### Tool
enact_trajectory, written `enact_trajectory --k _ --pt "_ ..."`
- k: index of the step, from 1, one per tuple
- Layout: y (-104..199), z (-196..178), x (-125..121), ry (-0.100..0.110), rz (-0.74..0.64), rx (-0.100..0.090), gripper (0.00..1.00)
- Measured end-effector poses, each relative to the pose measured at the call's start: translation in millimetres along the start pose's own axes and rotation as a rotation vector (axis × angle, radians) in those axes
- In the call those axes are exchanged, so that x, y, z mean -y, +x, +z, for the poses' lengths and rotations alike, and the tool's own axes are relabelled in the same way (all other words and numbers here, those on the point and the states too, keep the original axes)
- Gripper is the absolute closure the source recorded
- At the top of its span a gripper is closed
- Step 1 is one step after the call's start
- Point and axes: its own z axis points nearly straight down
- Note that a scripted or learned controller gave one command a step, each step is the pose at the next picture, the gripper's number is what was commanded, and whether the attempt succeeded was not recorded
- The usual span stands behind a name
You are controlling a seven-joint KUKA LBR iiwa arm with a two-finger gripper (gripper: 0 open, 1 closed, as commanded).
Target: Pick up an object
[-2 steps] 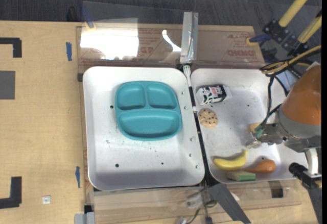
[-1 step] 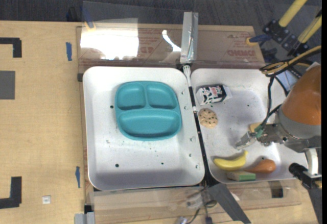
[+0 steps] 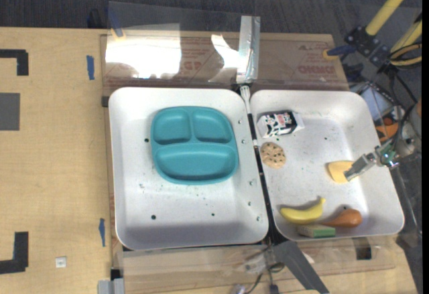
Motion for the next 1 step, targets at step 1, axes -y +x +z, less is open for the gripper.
enact_trajectory --k 1 --pt "29.3 88.1 -42.0 0.004 -0.407 -0.007 0.0"
